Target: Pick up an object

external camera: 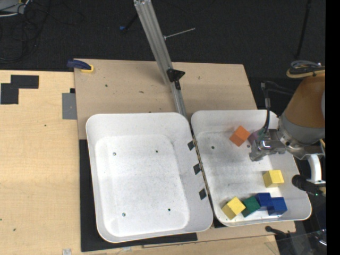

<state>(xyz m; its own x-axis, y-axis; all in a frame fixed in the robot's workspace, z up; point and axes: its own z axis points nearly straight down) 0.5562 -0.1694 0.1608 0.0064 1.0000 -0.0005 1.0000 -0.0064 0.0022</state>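
Observation:
The right bin (223, 169) holds an orange block (239, 136) near its back, a yellow block (273, 178) at the right, and a cluster at the front: a yellow block (232, 207), a green block (250, 205) and blue blocks (271, 203). My gripper (258, 152) hangs low over the right bin, just right of the orange block and behind the right-hand yellow block. Nothing shows between its tips.
The left bin (106, 137) lies beside the right one, with black clips (196, 168) along the shared rim. A slanted aluminium rail (159, 47) rises behind the bins. The grey and orange arm (305, 110) fills the right side.

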